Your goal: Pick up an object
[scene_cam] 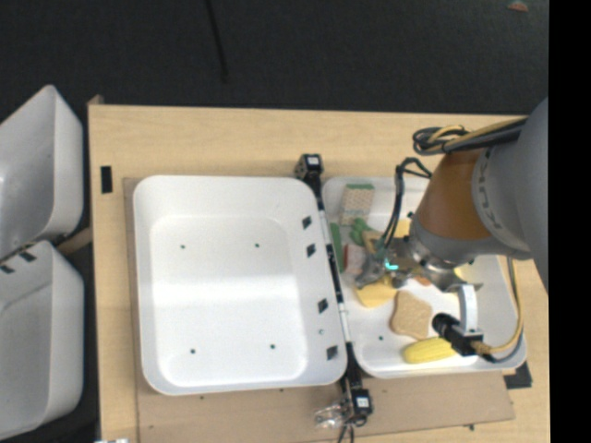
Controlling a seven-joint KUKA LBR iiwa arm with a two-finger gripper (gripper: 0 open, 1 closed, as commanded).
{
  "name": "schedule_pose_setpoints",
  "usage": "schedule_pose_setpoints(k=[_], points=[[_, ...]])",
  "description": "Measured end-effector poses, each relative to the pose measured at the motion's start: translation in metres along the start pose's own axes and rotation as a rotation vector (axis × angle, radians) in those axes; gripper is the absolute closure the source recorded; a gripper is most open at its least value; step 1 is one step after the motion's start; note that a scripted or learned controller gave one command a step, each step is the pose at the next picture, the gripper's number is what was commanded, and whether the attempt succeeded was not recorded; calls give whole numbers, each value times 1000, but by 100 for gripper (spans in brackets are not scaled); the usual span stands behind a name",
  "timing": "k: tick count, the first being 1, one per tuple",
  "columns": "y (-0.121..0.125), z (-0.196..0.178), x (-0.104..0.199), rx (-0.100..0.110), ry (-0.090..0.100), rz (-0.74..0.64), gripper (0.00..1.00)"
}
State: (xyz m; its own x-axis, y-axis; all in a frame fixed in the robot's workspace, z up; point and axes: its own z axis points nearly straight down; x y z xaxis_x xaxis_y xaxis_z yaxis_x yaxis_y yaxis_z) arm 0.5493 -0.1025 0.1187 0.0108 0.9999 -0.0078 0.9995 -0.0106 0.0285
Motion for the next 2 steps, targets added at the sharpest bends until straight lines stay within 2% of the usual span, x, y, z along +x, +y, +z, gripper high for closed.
schedule_pose_setpoints(k=[1, 2], points=[[2, -11, -1, -4, -1, 2, 100], [2, -10, -1, -4, -1, 4, 0]])
